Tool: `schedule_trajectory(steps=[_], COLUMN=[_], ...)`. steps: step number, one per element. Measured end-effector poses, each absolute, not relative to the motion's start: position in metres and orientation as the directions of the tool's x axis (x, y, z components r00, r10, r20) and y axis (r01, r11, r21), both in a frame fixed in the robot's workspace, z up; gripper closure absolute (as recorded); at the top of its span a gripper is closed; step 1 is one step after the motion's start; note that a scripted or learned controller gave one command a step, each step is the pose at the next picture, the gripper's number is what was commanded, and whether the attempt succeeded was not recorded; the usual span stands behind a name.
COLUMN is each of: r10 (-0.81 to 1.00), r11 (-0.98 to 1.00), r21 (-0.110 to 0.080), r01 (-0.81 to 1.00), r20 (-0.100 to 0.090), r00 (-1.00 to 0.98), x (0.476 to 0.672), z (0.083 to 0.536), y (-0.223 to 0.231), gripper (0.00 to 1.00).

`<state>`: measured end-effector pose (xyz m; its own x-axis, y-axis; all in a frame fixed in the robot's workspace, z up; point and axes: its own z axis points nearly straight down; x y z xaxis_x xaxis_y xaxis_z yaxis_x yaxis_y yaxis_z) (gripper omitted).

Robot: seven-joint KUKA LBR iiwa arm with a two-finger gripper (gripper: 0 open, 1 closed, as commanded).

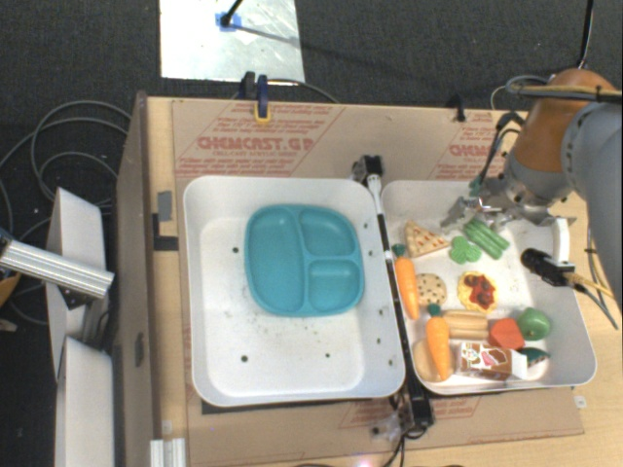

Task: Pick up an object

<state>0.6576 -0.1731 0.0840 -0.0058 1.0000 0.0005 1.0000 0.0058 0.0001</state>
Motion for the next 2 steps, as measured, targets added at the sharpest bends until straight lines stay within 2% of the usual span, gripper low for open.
schedule_trajectory(steps=[1,2], r10=[1.0,1.0], r11=[0.001,0.005], r21=[0.003,0.001], r01=[1.0,1.0], r20=[-0.002,0.0], r00=[-0.001,-0.005], x=[0.653,0.639], z=[0.09,0.098], y=[-0.19,-0.154], gripper=[0.0,0.0])
